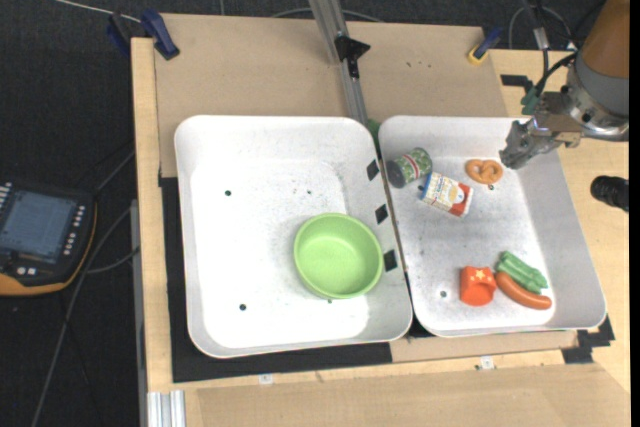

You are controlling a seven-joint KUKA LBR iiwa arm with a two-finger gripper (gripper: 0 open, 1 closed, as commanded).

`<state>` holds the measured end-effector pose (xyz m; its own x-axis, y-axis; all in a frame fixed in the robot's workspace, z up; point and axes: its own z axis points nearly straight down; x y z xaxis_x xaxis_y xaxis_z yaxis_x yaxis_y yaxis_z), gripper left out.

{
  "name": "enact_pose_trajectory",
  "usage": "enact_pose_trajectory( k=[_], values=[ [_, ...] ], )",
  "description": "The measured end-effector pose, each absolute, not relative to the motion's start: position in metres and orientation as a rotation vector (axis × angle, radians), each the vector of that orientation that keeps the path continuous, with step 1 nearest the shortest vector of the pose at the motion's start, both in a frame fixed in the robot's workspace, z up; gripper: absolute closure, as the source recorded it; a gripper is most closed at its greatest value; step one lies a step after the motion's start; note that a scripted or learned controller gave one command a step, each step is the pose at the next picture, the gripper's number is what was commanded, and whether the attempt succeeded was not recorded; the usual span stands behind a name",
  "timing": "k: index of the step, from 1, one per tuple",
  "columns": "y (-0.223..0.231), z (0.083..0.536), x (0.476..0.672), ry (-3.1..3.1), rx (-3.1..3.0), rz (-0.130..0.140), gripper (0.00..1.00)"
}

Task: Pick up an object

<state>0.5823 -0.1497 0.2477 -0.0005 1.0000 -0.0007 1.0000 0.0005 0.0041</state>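
Observation:
In the right bin point(560, 215) lie several small objects: a green can point(410, 166) on its side, a white carton with a red end point(445, 194), an orange pretzel point(485, 172), a red-orange pepper point(477, 285), and a sausage beside a green pea pod point(523, 278). My gripper point(520, 148) hangs over the bin's upper right part, just right of the pretzel. I see nothing between its fingers. A green bowl point(338, 256) sits in the left bin point(230, 215).
A metal pole point(325, 0) slants across the bench from the top down to the gap between the bins. Blue clamps point(158, 33) hold the board's back corners. A handheld pendant point(40, 235) lies on the floor at far left.

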Motion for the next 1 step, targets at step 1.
enact_pose_trajectory(
  k=[1],
  values=[
    [-0.0988,0.2358,0.5996,2.227,2.217,0.001,1.00]
  ],
)
